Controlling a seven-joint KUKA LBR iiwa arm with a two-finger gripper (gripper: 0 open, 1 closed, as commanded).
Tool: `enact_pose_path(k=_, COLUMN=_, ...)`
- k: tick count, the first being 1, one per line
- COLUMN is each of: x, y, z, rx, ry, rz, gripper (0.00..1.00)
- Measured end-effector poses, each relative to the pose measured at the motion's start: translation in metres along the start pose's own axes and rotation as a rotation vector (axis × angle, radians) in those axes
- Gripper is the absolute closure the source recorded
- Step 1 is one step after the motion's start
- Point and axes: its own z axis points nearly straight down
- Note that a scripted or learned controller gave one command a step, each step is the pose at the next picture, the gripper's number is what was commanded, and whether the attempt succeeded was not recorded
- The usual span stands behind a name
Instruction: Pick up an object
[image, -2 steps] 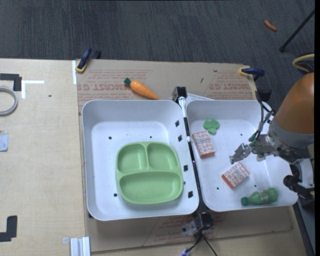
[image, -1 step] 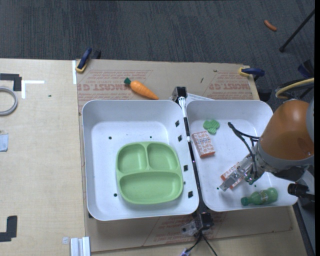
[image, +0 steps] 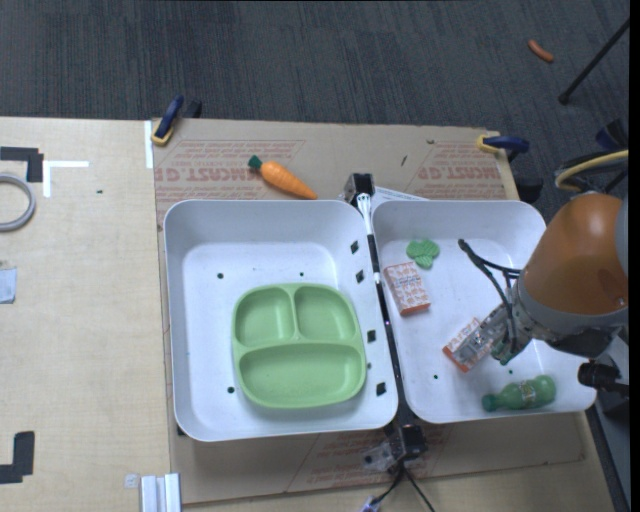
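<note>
Tabletop (image: 80, 300): two white bins, centre frame.
Tool (image: 492, 340): low over snack packet (image: 464, 346), right bin (image: 450, 395); grip unclear.
Progress: packet not lifted.

Red block lettering runs across the cardboard sheet (image: 330, 150) lying under the two bins, printed upside down from where I stand. At the top left edge, and again at the top right, it seems to read "AMCAST GR", though the letters are too faint to be sure. More red print shows on the cardboard's bottom edge, unreadable. The small boxes' print is too small to read.
</note>
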Motion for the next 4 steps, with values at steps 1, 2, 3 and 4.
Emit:
enact_pose_path(k=1, x=0.008, y=0.073, z=-0.085, rx=0.009, ry=0.01, rz=0.178, gripper=1.0)
enact_pose_path(k=2, x=0.008, y=0.073, z=-0.085, rx=0.009, ry=0.01, rz=0.179, gripper=0.0)
enact_pose_path(k=3, x=0.036, y=0.16, z=-0.093, rx=0.009, ry=0.011, rz=0.118, gripper=0.0)
enact_pose_path(k=4, x=0.036, y=0.16, z=-0.093, rx=0.009, ry=0.011, rz=0.117, gripper=0.0)
